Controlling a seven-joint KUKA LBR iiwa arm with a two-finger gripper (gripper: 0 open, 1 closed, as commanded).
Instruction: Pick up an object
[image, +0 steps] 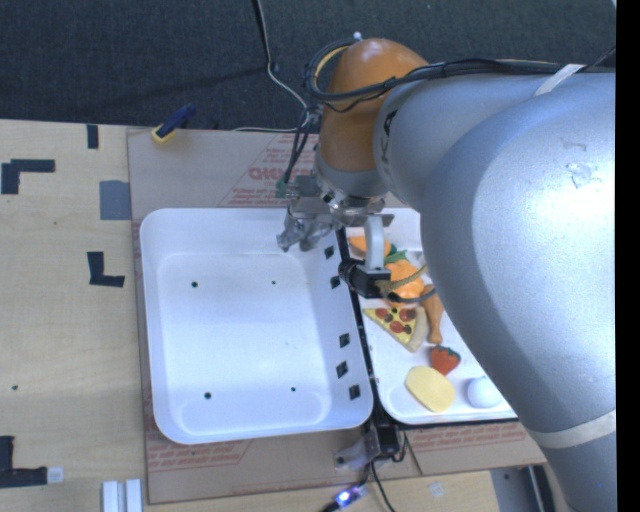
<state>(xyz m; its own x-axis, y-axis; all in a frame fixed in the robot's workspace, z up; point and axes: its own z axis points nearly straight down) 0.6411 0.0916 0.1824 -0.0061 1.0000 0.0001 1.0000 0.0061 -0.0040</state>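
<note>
My gripper (303, 232) hangs below the orange wrist band, over the far right corner of the left white bin (240, 340). Nothing shows in its grasp. The right bin (400, 408) holds toy food: a pizza slice (396, 322), an orange piece (402, 274), a brown drumstick (436, 316), a small red piece (446, 358), a yellow oval (430, 389) and a white egg shape (483, 392). The big grey arm covers much of the right bin.
The two bins meet along a dark marked divider (350, 320). Both sit on a cardboard sheet (200, 170). A blue and yellow item (172, 122) lies at the sheet's far left corner. A black cable (268, 50) runs down to the wrist.
</note>
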